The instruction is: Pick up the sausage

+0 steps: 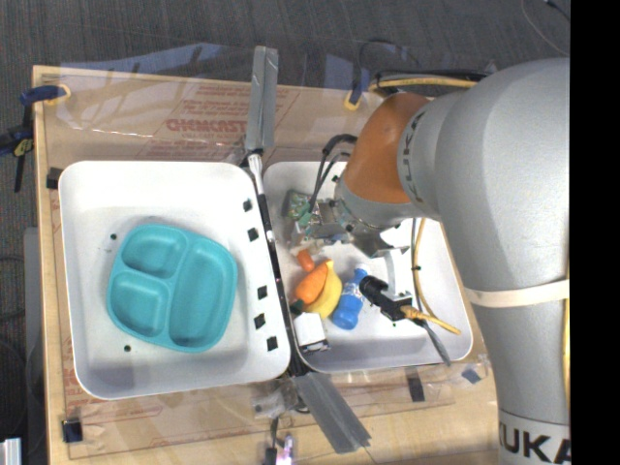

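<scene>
Arm (504,192) looms over right bin (455,342), likely reaching for sausage | jaws: cannot tell | toys (325,294) clustered left of arm | tray (172,286) further left

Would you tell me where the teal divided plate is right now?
The teal divided plate lies in the left bin, across the divider from the cluttered right bin.

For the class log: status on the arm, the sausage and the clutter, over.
Gripper low in right bin, fingers unreadable. Sausage not identifiable in the pile. Clutter close: orange toy, yellow piece, blue bottle. Teal tray in left bin.
</scene>
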Controlling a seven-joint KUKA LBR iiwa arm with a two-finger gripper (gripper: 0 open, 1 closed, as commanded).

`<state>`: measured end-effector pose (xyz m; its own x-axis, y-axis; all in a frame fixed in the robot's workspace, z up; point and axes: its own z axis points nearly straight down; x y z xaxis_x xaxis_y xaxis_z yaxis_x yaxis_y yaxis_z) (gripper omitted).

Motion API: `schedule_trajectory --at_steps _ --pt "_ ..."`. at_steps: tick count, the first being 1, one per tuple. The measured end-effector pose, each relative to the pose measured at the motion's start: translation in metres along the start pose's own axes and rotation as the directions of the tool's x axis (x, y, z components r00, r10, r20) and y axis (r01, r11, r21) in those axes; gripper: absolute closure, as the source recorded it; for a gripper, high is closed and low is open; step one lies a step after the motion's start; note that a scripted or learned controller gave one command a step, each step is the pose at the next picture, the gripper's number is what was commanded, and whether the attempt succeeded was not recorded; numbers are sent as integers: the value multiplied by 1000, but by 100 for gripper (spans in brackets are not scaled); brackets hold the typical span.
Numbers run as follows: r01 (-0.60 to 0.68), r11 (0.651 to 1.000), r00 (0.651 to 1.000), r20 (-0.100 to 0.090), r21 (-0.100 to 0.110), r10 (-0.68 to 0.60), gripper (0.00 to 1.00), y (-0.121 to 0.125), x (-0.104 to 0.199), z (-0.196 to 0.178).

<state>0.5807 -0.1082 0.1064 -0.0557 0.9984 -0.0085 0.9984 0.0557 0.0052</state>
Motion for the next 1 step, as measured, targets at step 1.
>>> schedule_trajectory --at_steps 1 --pt "169 986 986 -10 4 -169 100 27 85 -87"
